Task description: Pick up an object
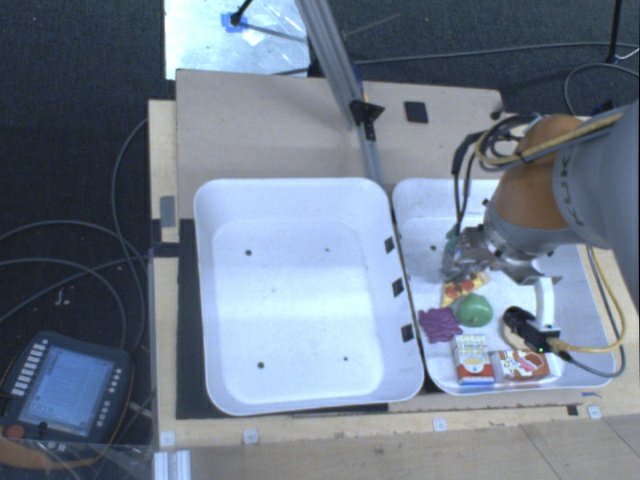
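The gripper [466, 258] is positioned low in the right bin [420, 200], directly above a yellow-and-red object [463, 289]; the state of the claw cannot be determined. Adjacent items: green ball [475, 310], purple object [438, 323], two small cartons [500, 361] at the near wall.

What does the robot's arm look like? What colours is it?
The arm is fat, round and grey, with an orange band above the wrist. Black and yellow cables loop over it. Its gripper is small, dark and metal-looking.
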{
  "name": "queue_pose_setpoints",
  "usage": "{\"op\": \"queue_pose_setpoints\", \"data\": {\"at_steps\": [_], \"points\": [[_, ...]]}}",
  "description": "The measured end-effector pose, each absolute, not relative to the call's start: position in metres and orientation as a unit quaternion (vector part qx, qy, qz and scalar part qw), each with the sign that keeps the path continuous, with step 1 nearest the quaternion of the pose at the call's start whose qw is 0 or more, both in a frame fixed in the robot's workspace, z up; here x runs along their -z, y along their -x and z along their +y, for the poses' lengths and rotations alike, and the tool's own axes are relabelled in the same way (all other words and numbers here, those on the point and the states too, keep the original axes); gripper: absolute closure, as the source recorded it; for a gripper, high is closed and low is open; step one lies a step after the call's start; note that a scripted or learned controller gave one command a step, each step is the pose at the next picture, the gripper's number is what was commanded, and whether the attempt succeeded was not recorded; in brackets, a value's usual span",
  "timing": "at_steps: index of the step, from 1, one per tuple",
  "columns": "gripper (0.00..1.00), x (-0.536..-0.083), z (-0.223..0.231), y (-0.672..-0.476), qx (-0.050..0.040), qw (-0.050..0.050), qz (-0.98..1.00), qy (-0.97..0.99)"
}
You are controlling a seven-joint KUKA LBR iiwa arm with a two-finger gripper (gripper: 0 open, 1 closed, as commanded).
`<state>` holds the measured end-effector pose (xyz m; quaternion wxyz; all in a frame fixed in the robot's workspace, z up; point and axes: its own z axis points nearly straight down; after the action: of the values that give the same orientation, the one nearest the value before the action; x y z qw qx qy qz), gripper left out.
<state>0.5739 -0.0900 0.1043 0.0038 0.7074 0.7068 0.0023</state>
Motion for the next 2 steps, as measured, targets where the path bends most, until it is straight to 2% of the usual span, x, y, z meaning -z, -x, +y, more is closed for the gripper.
{"op": "queue_pose_setpoints", "data": {"at_steps": [1,2], "points": [[1.00,-0.190,-0.132,-0.541,-0.0020,0.003,0.706,-0.708],[1.00,-0.229,-0.145,-0.520,-0.0008,0.001,0.732,-0.681]]}}
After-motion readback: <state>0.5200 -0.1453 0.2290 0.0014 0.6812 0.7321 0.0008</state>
